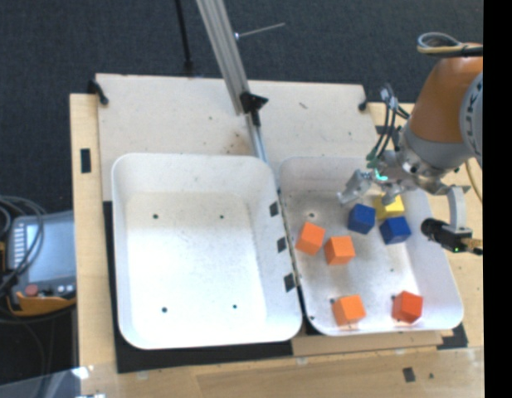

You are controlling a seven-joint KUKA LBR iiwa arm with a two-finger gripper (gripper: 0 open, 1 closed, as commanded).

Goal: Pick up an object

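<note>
The end effector (373, 187) hangs low over the upper part of the right bin (442, 305), its grey fingers reaching down-left from the wrist; whether they are spread or pressed together I cannot tell, since they blur into the bin's white floor and the cables around them. Nothing shows between them, so the step in hand looks like the approach, with no grasp made. Just beside the tips sit a blue cube (362, 218), a yellow cube (394, 206) partly covered by the tooling, and a second blue cube (394, 230) touching or nearly touching it. Picking here would call for settling on one cube and straddling it cleanly, as the close neighbours leave little room for a finger. Further out lie easier, freer candidates: two orange cubes (311, 238) (339, 249) mid-bin, another orange cube (348, 309) and a red-orange cube (407, 307) near the front wall. The left bin (123, 181) lies alongside on the surface (181, 106). The arm's upper part is cut off at the right.
</note>
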